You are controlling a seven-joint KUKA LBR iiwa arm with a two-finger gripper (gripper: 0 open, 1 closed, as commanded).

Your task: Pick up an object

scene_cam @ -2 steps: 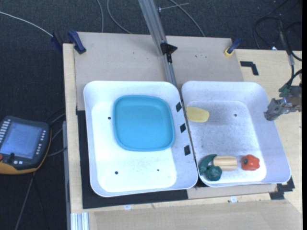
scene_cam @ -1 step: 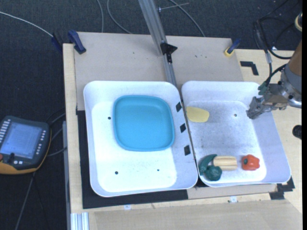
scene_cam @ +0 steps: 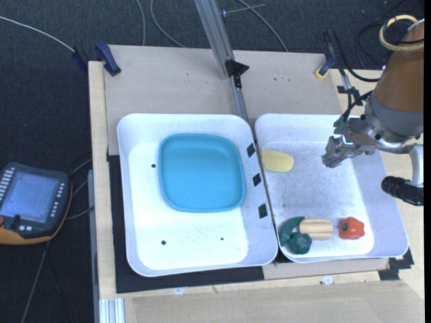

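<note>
green-topped tan vegetable (scene_cam: 306, 231) beside red pepper (scene_cam: 350, 228); end effector (scene_cam: 335, 155) grip unclear.

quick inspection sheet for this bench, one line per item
surface: wooden bench with left bin and right bin side by side
job's things: yellow piece, green toy, tan roll and red pepper, all in right bin
clutter: blue tray in left bin
grippers: gripper over right bin, nothing seen held
cables: loops on floor behind bench
surroundings: pendant on floor, left
</note>
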